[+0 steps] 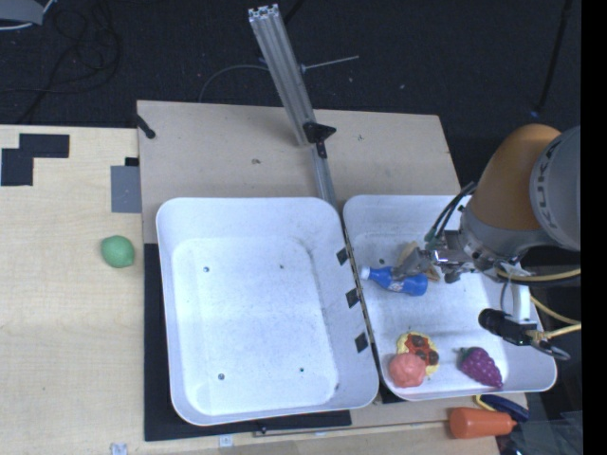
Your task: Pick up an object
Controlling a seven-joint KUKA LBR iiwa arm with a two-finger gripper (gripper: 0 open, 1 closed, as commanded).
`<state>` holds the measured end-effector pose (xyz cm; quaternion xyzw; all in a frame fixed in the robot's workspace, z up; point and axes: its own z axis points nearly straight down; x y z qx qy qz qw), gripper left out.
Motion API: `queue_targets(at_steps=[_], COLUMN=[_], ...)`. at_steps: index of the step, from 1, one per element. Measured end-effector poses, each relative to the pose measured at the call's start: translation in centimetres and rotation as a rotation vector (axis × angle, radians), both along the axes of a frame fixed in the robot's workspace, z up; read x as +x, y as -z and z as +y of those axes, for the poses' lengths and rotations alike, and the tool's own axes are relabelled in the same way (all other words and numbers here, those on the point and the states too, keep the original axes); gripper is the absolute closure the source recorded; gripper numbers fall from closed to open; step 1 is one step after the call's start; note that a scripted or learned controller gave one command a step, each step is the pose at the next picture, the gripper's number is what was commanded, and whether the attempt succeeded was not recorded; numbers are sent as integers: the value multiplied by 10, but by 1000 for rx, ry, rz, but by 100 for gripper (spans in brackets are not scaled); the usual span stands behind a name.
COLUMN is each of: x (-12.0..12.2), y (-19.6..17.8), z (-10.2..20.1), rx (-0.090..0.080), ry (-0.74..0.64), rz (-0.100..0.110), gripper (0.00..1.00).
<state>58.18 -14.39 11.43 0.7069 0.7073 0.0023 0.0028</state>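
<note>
In the right bin (398,218) lie a blue toy (398,280), a red and yellow food toy (412,358) near the front, and a purple bunch of grapes (481,366) at the front right. My gripper (419,260) reaches in from the right and sits low over the bin's middle, right at the blue toy's upper right side. A tan piece shows at the fingertips beside the blue toy. The view does not make clear how the fingers stand.
The left bin (251,306) adjoins the right one, joined by black clips (353,297). A green ball (118,251) rests on the bench far left. An orange object (474,422) lies outside the right bin's front edge. A metal rail (289,74) slants up behind the bins.
</note>
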Motion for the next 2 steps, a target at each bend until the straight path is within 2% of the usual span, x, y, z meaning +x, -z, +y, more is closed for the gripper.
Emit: queue_targets(at_steps=[1,2], x=[1,-2], y=[-11,-56], z=[-1,-8], rx=[-1,0], ry=[2,2], rz=[-3,4], gripper=[100,100])
